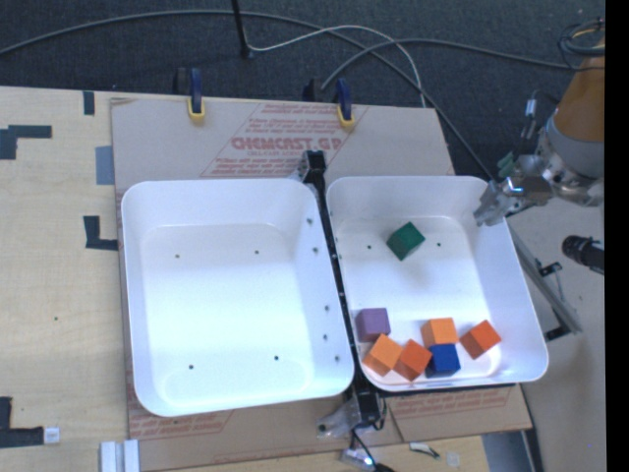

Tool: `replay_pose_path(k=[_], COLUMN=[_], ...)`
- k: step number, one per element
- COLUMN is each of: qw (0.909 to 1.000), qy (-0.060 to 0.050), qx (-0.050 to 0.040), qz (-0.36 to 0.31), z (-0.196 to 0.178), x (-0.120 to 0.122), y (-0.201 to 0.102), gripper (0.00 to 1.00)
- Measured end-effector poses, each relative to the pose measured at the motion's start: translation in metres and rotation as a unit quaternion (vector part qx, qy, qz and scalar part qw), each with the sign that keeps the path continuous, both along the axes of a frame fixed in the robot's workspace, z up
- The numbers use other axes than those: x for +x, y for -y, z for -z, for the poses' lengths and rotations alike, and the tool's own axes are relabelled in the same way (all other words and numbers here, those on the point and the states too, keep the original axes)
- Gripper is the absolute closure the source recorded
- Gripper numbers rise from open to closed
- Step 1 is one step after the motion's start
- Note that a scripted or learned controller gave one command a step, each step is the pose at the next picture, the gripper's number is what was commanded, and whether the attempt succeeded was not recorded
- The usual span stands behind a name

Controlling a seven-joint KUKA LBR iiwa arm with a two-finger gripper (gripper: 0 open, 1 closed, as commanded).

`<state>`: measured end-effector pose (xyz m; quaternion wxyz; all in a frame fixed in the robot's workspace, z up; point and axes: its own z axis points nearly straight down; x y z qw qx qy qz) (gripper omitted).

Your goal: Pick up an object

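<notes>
Plainly nothing is lifted yet: the green block [405, 240] lies alone, tilted, in the upper middle of the right bin [511, 264], well apart from the cluster along that bin's near wall, where a purple block [372, 323], a blue block [444, 359] and four orange blocks [413, 359] crowd together, some touching. The gripper [494, 205] hangs at the bin's far right rim, over its edge rather than over any block, and whether it is open or closed cannot be told from this distance (nothing is seen in it). By my judgement the step in hand is the approach, and the next move calls for swinging leftward over the lone green block, the easiest target, then descending.
</notes>
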<state>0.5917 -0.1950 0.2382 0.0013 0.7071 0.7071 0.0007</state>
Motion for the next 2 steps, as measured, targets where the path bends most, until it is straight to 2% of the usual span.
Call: replay_pose_path(k=[1,2], qw=[1.0,1.0], qy=[-0.001,-0.002], qx=[0.0007,0.0008], qz=[-0.001,-0.002], z=[-0.001,0.004], x=[-0.02,-0.024], y=[-0.046,-0.09], gripper=[1.0,1.0])
